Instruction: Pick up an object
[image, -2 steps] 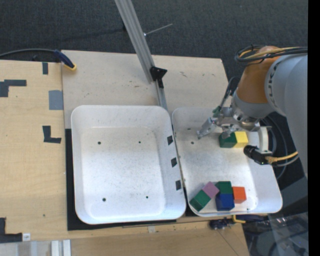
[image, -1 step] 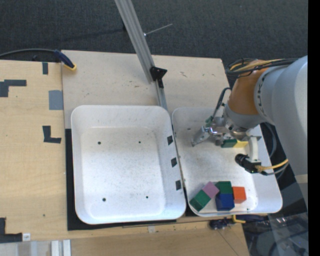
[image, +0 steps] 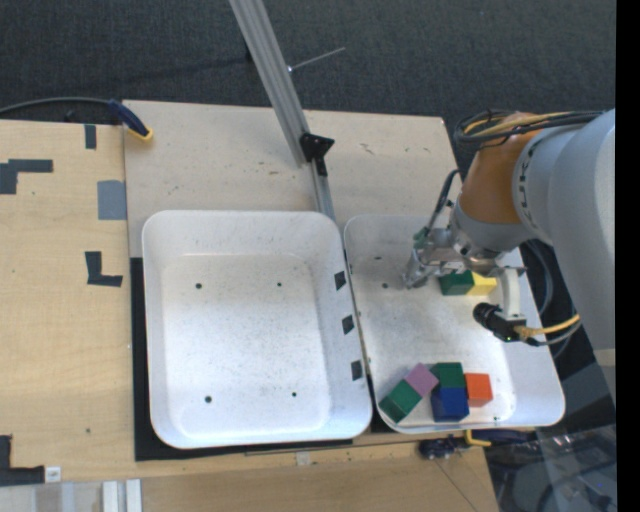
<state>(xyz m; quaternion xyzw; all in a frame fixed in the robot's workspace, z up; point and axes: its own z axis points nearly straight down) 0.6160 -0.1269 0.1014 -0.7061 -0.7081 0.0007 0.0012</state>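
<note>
Claw (image: 418, 272) low in right bin (image: 400, 310), finger state unclear; nearest green block (image: 455, 284) beside yellow block (image: 483, 283) looks light, rigid, smooth: best pinched across flat opposite faces.

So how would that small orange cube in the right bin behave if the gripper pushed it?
The small orange cube looks rigid and flat-sided, so it would probably slide, not roll. It touches the blue cube, so a push likely shifts both. It sits near the right bin's rim, which may stop it.
</note>
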